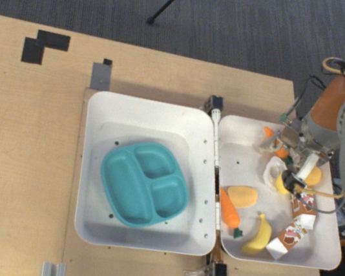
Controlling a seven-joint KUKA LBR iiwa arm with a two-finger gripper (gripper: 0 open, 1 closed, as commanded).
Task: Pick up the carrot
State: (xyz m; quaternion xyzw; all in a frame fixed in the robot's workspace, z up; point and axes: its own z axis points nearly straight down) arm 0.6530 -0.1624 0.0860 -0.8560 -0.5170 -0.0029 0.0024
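Note:
The carrot (pixel 228 210) is orange with a dark green stub at its near end. It lies slantwise against the left wall of the right bin (pixel 251 137), just below a pale yellow rounded food piece (pixel 242 195). My gripper (pixel 284 146) hangs over the far right part of that bin, well away from the carrot, close to some small orange pieces (pixel 269 133).
A teal divided plate (pixel 144 182) lies in the left bin (pixel 103 122). The right bin also holds a banana (pixel 260 235), a white and yellow piece (pixel 275 178) and small brown and white cartons (pixel 294 230) near its right wall.

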